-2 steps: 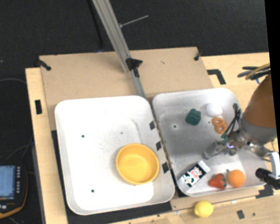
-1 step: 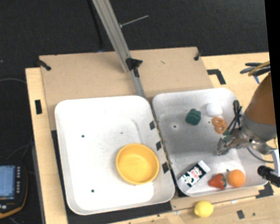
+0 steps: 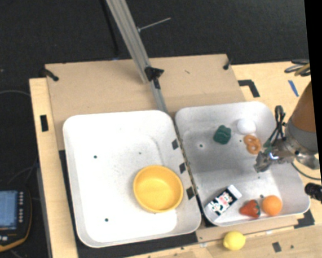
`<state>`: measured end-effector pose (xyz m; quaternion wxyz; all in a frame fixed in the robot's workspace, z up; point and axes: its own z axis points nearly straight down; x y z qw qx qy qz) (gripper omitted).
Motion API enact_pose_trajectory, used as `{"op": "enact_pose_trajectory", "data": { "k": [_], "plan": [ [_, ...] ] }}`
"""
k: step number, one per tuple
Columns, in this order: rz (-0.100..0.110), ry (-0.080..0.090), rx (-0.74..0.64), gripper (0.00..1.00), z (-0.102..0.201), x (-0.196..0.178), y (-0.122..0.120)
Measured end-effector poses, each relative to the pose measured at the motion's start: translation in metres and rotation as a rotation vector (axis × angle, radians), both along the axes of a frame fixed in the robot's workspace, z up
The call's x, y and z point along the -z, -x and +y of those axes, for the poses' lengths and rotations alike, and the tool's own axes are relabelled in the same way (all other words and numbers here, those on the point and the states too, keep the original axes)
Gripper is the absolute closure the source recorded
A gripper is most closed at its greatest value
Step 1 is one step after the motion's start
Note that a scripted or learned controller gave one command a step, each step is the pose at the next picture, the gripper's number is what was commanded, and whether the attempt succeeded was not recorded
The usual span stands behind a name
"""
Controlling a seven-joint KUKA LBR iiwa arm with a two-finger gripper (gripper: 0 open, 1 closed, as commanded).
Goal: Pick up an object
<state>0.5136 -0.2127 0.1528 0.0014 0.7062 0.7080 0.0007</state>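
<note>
The right bin holds a green block, a white ball, an orange-brown ring-shaped piece, a black-and-white carton, a red strawberry-like piece and an orange ball. My gripper comes in from the right edge and hangs low over the right side of this bin. It is just below and right of the ring-shaped piece, and it is too small and dark to make out. Nothing visibly hangs from it.
A yellow bowl sits in the left bin, near its lower right corner. A yellow lemon lies on the bench in front of the right bin. A metal pole rises behind the bins.
</note>
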Motion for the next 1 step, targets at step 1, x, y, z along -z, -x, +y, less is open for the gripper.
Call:
{"op": "enact_pose_trajectory", "data": {
  "k": [1],
  "plan": [
    [0.0,0.001,0.003,1.0,-0.0062,-0.049,0.0079]
  ]
}}
